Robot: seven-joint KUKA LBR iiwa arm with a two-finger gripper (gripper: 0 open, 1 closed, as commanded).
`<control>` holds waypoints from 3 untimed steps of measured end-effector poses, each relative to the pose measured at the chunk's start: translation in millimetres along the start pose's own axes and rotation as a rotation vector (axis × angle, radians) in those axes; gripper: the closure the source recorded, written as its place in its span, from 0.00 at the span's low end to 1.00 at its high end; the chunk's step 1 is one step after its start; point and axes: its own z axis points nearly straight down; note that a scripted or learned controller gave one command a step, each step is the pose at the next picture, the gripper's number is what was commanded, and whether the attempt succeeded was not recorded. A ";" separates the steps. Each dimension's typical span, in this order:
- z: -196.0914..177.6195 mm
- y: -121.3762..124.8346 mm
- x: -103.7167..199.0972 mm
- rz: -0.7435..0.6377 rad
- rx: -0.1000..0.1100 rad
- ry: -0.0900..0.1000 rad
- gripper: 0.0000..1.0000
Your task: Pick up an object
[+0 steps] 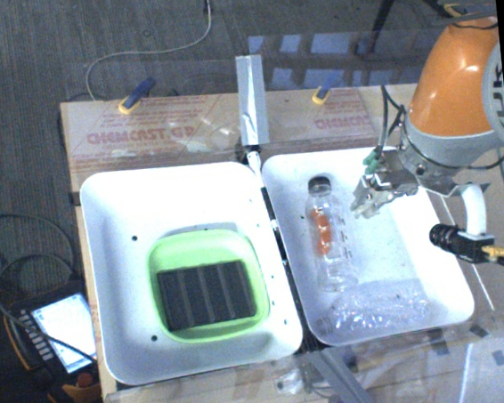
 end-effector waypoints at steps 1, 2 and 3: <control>0.0 -0.1 -0.1 0.000 0.001 0.000 0.00; 128.9 23.5 -8.6 -0.134 0.003 0.001 0.00; 167.2 103.0 -13.0 -0.023 0.005 0.005 0.00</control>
